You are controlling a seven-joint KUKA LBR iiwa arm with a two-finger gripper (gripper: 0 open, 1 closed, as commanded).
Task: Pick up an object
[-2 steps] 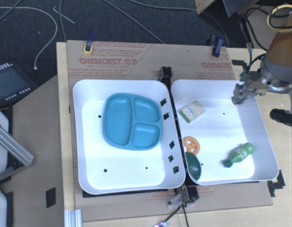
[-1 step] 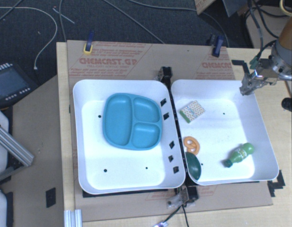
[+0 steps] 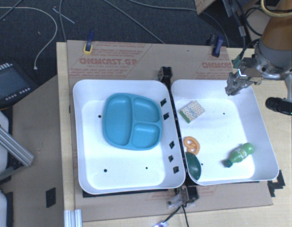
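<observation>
The two-finger gripper point(image 3: 234, 88) is seen over the far right rim of the right white bin point(image 3: 259, 126); whether it is parted or closed cannot be told. Open floor lies across that bin's middle. Held in it are a green plastic bottle point(image 3: 239, 155), an orange pretzel-shaped ring point(image 3: 191, 144), a dark green spoon-like piece point(image 3: 193, 166) and a checkered packet point(image 3: 191, 111). In the left white bin point(image 3: 89, 169) a blue divided plate point(image 3: 132, 121) is lying.

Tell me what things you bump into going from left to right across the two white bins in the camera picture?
blue divided plate → checkered packet → green bottle → gripper, hanging over the right bin's far right corner. The pretzel and dark green spoon sit under the packet, so I left them out.
</observation>
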